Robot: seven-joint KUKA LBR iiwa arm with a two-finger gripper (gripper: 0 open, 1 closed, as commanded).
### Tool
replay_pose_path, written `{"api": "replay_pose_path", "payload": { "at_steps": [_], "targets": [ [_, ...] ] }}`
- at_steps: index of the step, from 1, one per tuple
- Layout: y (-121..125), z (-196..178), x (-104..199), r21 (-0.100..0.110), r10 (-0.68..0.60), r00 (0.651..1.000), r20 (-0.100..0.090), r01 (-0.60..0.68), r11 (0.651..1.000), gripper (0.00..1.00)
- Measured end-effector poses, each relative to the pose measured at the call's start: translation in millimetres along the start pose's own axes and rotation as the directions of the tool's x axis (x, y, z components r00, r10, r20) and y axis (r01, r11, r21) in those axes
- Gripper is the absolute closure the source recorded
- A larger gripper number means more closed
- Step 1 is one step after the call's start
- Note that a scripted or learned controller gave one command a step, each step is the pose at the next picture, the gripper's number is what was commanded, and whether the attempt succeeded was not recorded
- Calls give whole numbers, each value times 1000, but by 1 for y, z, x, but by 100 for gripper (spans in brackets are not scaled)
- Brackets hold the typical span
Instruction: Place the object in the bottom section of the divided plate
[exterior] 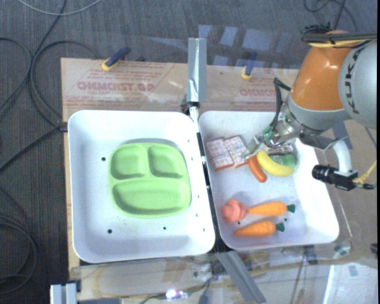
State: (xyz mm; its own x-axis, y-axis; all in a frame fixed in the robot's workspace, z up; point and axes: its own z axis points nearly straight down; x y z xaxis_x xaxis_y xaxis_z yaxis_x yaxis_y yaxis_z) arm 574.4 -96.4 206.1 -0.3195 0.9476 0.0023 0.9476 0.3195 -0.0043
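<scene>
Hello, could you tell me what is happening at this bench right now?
The arm's end effector is down in the right bin, just above a toy banana. Two toy carrots and a small box also lie there. The green divided plate in the left bin has nothing in its bottom section yet.

One fixed camera is mounted above the bench (82, 75), looking down at a slant. It frames both white bins (82, 170) entirely, with surrounding floor; the arm (342, 75) enters from the right.
</scene>
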Motion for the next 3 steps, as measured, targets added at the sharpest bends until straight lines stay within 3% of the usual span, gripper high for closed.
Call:
{"api": "replay_pose_path", "payload": {
  "at_steps": [1,2,3],
  "targets": [
    [0,0,0,0,0,1000,0,0,1000,0],
    [1,-5,0,5,1,1000,-2,0,1000,100],
    [5,26,58,2,31,1000,2,-31,1000,100]
  ]
}}
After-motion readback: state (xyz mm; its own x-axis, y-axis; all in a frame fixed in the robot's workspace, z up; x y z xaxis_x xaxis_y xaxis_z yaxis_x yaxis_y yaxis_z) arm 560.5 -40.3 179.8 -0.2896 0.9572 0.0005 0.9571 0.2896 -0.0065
